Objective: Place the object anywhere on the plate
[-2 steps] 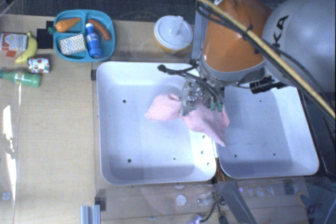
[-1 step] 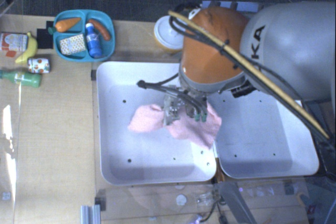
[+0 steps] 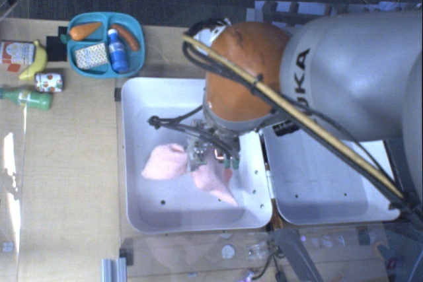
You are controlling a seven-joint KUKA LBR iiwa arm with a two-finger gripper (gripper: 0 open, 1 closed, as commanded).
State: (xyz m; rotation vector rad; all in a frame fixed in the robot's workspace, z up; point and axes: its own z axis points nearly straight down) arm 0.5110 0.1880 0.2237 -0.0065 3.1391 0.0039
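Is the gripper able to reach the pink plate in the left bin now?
Probably yes. The gripper hangs directly over the pink plate inside the left bin, and nothing lies between them. Only the arm's own body hides part of the plate from the camera.

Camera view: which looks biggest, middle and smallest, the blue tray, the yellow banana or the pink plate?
1. Pale pink plate, partly covered by the gripper.
2. Blue divided tray, close in size.
3. Yellow toy banana.
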